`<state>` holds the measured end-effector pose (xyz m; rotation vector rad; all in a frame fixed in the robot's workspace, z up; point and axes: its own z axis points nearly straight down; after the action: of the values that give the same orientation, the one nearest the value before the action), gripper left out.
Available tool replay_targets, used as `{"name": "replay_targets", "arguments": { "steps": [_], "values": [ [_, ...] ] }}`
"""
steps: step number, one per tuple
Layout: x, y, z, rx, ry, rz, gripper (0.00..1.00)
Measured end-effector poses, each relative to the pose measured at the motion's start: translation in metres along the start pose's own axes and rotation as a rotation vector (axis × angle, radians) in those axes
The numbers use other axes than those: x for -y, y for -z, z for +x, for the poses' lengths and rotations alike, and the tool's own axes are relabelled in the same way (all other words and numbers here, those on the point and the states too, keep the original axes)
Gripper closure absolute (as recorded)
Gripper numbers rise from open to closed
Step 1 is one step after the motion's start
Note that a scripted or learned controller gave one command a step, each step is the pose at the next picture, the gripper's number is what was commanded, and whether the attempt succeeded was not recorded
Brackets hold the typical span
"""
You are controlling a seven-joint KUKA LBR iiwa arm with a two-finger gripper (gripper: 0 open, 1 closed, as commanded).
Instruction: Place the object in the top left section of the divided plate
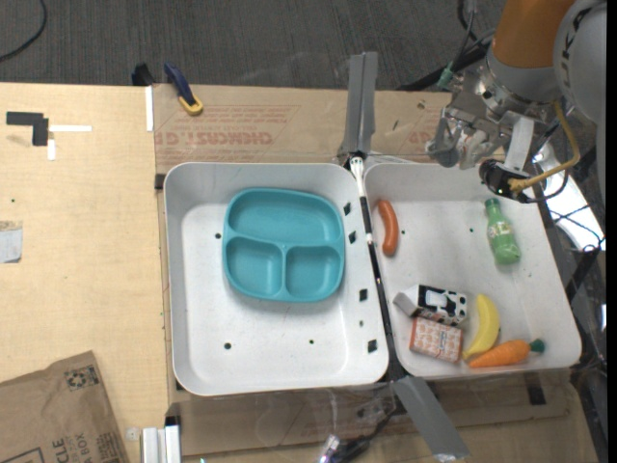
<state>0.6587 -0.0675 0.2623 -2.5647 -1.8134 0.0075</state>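
Camera view, from where I am standing above the counter [77, 258]:

Arm: the grey arm with its orange band [533, 13] is reaching in from about 2 o'clock and is hanging over the far edge of the right bin [554, 287].

Tool: the tool [461, 148] is hovering at roughly 12 o'clock of the right bin, above its top rim; whether it is apart or together I cannot tell, and I am seeing nothing caught in it.

Divided plate: the teal divided plate [284, 244] is sitting in the left bin [193, 355], toward 12 o'clock of that bin, with one wide section along the top and two smaller ones below; nothing is lying in any section.

Hot dog: a reddish hot dog [388, 227] is lying at about 10 o'clock in the right bin, just beside the divider between the bins.

Bottle: a green bottle [501, 234] is lying at about 2 o'clock of the right bin, near the tool but apart from it.

Carton: a small black-and-white carton [439, 303] is lying toward 6 o'clock, touching a reddish packet [436, 340] just below it.

Banana: a yellow banana [483, 324] is resting at about 5 o'clock, just beside the packet.

Carrot: an orange carrot [501, 354] is lying under the banana's tip, near the bin's 5 o'clock corner.
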Motion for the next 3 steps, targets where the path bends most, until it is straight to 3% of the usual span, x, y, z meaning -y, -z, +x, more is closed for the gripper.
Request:
{"name": "replay_targets", "arguments": {
  "steps": [1,2,3],
  "values": [
    [-0.001,-0.072,-0.003,-0.001,-0.038,0.000,1.00],
    [0.063,-0.071,0.028,-0.002,0.096,-0.001,1.00],
    [0.043,-0.040,-0.007,-0.001,-0.201,0.000,1.00]
  ]
}}
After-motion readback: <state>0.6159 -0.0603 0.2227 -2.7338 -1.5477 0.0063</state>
